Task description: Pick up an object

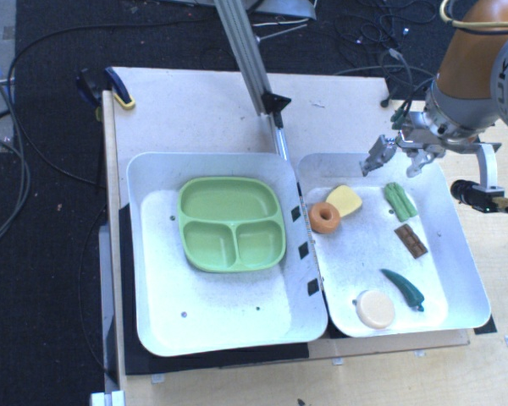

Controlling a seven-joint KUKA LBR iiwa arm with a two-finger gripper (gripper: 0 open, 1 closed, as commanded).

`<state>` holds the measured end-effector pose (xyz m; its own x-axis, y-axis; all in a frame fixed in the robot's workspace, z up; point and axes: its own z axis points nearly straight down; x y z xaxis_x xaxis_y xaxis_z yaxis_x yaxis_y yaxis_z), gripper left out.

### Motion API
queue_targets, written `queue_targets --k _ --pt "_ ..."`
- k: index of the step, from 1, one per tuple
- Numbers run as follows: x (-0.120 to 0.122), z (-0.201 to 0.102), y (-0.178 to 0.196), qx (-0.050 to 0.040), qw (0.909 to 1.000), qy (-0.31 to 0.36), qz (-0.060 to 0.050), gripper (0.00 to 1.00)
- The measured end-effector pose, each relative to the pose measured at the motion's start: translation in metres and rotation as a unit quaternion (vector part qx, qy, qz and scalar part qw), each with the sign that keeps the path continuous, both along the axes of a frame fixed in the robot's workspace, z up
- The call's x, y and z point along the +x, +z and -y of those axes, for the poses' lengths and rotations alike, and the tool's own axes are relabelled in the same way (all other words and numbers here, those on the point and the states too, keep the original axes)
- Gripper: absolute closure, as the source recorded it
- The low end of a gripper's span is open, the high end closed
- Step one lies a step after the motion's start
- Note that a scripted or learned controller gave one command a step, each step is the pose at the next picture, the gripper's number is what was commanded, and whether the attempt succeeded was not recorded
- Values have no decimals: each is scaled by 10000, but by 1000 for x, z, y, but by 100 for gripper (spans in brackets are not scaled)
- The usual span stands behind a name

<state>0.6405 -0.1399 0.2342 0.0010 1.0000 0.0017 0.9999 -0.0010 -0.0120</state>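
The grey arm with the orange band reaches in from the right, and its two-finger gripper (395, 158) hangs over the far edge of the right shallow white bin (466, 252), fingers spread apart with nothing between them. Just below it lies a ribbed green vegetable piece (400, 201). Further in the same bin lie a yellow wedge (345, 200) touching a brown ring doughnut (324, 217), a brown bar (411, 240), a dark teal pepper (405, 288) and a cream round disc (376, 309). The left white bin (152, 311) on the desk holds a light green divided plate (232, 223)
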Motion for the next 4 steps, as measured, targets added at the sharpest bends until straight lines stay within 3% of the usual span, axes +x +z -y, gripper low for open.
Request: queue_targets --k 1,2,4 --pt "3 0 7 -9 10000 10 62 0" --pt "4 -1 -57 -7 10000 4 31 0" --pt "6 4 -142 -8 10000 1 70 0"
